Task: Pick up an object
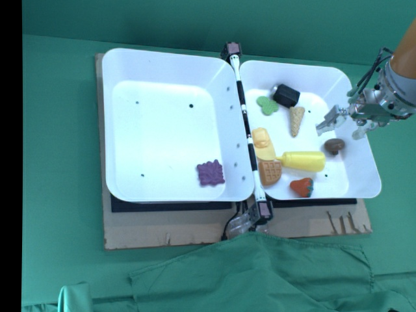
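Seven small toy objects are lying in the right bin (364, 174), and any of them could be picked. Nearest the end effector (342, 125) is one brown mushroom-like piece (334, 145), sitting just below and beside the fingers without touching them. To its left one yellow bottle (303, 160) is lying on its side, its cap end meeting one pale yellow figure (262, 142) by the bin's left wall. Just below that figure one orange waffle (270, 171) is resting, and near the bin's front edge one red strawberry (301, 187) is sitting just under the bottle. Farther back, one ice-cream cone (296, 119) is lying with its tip pointing forward, one black block (285, 95) is sitting behind it, and one green flat piece (266, 104) is lying just left of the block.

The end effector is hovering over the right side of this bin with its two fingers spread apart and nothing between them. The arm's grey wrist (393, 93) and orange band (406, 47) are reaching in from the right.

The left bin (130, 70) is holding a single thing, one purple bumpy piece (210, 173) near its front right corner. The two bins are sitting side by side, touching along the middle, on one sheet of cardboard (149, 229) on the green desk (58, 142). A fold of green cloth (260, 275) is lying across the front.
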`<state>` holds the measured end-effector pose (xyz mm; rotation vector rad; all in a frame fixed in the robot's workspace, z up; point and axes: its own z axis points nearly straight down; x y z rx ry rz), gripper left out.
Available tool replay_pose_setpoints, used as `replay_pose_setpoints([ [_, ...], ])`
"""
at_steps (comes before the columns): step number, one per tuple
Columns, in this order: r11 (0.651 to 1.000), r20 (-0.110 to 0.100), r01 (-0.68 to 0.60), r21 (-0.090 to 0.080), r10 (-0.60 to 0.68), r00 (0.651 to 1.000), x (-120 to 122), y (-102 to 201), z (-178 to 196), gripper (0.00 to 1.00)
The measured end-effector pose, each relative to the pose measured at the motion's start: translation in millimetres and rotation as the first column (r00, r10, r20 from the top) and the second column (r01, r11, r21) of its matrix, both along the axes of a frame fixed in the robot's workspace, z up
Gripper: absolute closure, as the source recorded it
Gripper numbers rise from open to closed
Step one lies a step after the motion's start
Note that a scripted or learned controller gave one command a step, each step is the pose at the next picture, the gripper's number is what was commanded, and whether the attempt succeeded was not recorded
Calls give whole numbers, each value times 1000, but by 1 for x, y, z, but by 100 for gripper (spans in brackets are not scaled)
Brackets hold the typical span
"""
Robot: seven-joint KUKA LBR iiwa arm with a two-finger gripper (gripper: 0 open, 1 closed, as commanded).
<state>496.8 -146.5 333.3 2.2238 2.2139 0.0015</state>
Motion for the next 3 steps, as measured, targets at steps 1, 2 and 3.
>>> replay_pose_setpoints([
  [1,1000,-6,-3,2,3,1000,49,12,-72,0],
  [2,1000,6,-4,-3,4,1000,114,18,-150,0],
  [3,1000,16,1,-6,-1,1000,114,16,-132,100],
])
